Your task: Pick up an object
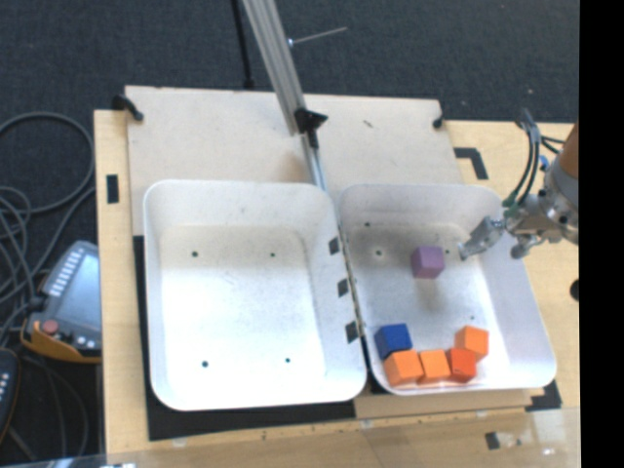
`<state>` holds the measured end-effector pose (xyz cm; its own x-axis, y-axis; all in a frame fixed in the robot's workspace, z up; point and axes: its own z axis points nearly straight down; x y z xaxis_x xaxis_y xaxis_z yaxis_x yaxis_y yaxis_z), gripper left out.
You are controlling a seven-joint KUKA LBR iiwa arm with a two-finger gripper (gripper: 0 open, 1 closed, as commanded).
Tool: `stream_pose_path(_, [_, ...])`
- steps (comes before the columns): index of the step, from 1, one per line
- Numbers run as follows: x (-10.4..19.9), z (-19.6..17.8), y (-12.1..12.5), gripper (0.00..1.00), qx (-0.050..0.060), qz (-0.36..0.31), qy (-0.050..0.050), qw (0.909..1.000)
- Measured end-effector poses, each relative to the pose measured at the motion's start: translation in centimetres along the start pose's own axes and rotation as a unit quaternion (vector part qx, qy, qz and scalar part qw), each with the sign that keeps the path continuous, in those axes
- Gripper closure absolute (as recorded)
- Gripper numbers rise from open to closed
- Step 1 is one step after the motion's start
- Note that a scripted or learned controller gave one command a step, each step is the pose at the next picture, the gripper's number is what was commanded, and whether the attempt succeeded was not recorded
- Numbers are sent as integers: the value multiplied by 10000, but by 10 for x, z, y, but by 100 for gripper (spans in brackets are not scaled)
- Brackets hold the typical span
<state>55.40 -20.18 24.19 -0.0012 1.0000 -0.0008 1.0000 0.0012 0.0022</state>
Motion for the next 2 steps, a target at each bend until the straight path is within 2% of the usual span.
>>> stream_pose_path(1, [25, 112, 74, 0, 29, -16, 8, 10000])
stream_pose_path(2, [63, 142, 56, 0, -29, -13, -22, 10000])
